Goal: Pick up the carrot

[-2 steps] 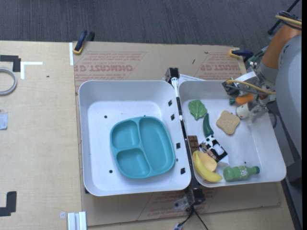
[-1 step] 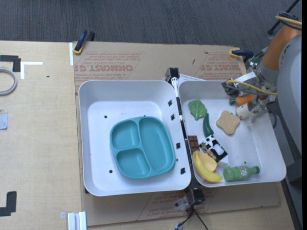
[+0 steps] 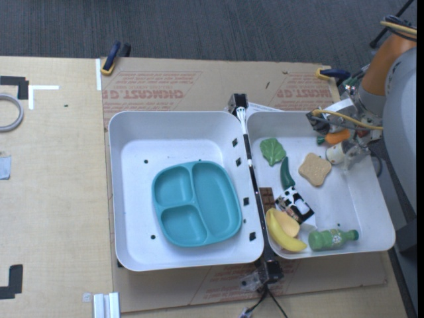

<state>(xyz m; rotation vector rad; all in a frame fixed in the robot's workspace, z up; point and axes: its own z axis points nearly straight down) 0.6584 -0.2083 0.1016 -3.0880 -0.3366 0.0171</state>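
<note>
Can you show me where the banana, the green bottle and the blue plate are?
banana (image 3: pixel 283 229): camera view, middle of its yellow curve.
green bottle (image 3: pixel 330 238): camera view, its body.
blue plate (image 3: pixel 196 204): camera view, centre divider.

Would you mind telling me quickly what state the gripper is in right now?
Gripper: over the right bin's far corner, beside the carrot; open or shut cannot be told.

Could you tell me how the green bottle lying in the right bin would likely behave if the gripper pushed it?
The green bottle lies on its side near the front wall of the right bin, so its round body would probably roll if pushed across its length. It looks like a small toy, likely light and rigid. The banana close beside its base may block movement that way.
</note>
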